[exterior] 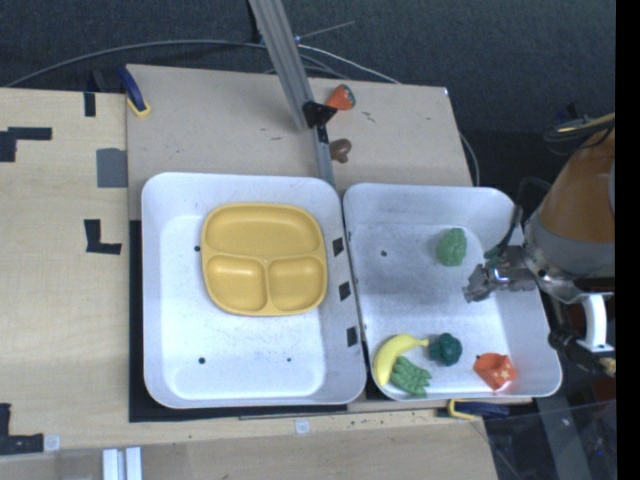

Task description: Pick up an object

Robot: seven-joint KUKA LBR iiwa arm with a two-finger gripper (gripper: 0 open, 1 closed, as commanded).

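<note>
Two bins: left bin [160, 298] bears a yellow divided plate [265, 258]; right bin [400, 213] holds the toys.
Gripper [478, 288]: low over the right bin's right side; whether open or closed, cannot tell.
Objects: light green piece [452, 246] near the gripper; banana [392, 351], green leafy piece [410, 376], dark green ball [445, 348], orange piece [495, 370] along the near edge.

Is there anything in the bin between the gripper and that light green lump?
No. In the camera view, just bare white bin floor separates the gripper from the light green lump.
</note>
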